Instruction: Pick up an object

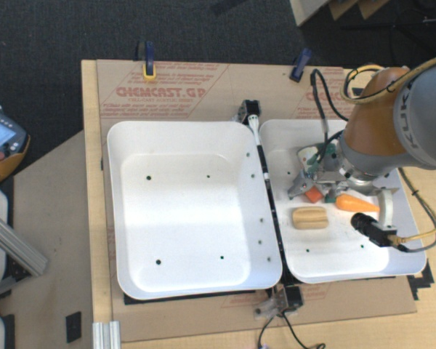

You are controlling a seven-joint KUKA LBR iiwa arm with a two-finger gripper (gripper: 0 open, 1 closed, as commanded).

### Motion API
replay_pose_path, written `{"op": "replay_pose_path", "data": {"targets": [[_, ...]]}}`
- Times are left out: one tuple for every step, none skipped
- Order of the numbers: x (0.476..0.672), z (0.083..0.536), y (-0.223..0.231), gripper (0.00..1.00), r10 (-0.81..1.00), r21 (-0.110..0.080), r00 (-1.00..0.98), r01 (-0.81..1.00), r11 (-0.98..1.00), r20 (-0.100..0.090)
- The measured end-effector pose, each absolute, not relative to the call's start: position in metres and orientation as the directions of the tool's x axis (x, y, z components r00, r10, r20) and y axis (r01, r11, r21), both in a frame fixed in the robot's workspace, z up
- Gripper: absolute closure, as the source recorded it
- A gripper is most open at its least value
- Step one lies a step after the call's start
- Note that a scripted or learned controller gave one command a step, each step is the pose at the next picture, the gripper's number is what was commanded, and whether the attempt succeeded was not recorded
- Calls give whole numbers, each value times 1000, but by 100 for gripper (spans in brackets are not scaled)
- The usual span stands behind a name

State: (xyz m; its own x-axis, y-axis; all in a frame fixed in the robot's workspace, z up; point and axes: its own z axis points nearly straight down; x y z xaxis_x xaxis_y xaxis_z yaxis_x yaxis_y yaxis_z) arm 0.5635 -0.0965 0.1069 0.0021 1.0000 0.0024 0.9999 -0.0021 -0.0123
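My gripper (pixel 311 183) is down in the right bin (pixel 334 267), near its upper left part. A small red-orange piece (pixel 314 194) lies right under it, partly covered by the gripper. A tan block (pixel 309 218) rests on the bin floor just below that. An orange carrot-shaped piece (pixel 356 203) lies to the right, beside the wrist. Something green and white (pixel 310 155) shows behind the gripper, mostly hidden.
The left bin (pixel 182 209) sits alongside, divided from the right one by a shared rim (pixel 265 187). Both bins rest on a cardboard sheet (pixel 167 86) held by clamps (pixel 148 57) at the back edge.
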Motion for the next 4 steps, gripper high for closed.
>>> {"op": "replay_pose_path", "data": {"targets": [[568,123,-97,100,1000,2,2,1000,-2,-1],[571,249,0,100,1000,13,-11,1000,11,3],[539,271,-9,100,1000,1,1,1000,-1,1],[529,315,1,100,1000,6,-2,1000,2,0]]}}
